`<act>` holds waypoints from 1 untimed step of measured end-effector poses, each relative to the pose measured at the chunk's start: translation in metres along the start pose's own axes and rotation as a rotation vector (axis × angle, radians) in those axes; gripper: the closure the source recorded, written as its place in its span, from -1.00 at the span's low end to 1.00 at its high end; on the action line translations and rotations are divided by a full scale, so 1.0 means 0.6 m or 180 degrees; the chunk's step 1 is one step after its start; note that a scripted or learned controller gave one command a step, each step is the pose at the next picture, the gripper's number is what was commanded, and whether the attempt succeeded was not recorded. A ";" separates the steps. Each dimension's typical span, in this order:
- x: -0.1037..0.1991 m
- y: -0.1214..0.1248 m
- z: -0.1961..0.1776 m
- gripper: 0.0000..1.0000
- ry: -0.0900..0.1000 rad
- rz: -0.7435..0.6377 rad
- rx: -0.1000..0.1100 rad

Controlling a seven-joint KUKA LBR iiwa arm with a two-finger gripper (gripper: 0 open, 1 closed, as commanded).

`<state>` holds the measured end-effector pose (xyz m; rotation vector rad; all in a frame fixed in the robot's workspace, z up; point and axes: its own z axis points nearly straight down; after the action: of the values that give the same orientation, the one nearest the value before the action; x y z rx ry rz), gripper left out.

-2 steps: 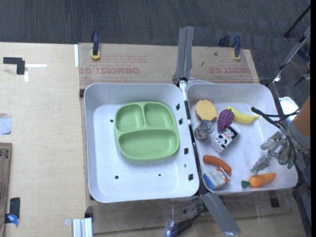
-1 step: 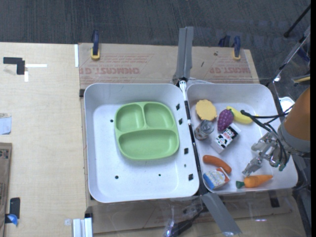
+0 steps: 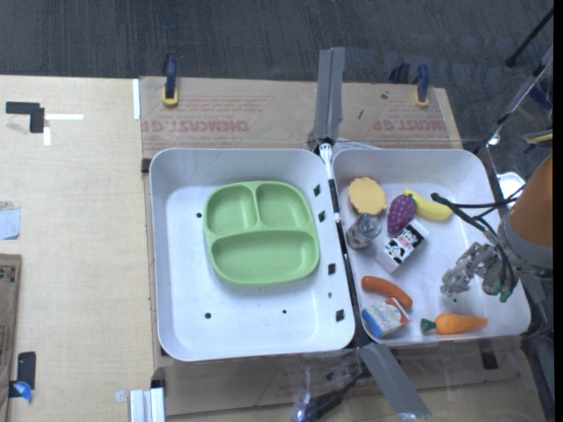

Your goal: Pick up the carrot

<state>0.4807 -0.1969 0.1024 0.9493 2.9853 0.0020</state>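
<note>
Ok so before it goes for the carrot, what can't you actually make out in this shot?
- Gripper, camera view: blurred metal above the carrot; finger state unreadable.
- Arm, camera view: cut off by the right edge past the orange band.
- Small carton, camera view: print too small to read.
- Blue-and-white packet, camera view: label too small; the red sausage-shaped toy lies close, contact unclear.

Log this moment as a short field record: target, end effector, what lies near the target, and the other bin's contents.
target: carrot, lying near the front right corner of the right bin
end effector: above and just behind the carrot, nothing seen between its fingers
near target: red sausage and small blue-and-white carton to its left
also in right bin: banana, purple grapes, milk carton
left bin: green divided plate
</note>
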 end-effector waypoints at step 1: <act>-0.022 -0.036 -0.073 1.00 0.0015 -0.1097 0.0004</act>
<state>0.4787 -0.2223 0.1464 0.4238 3.1087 -0.0002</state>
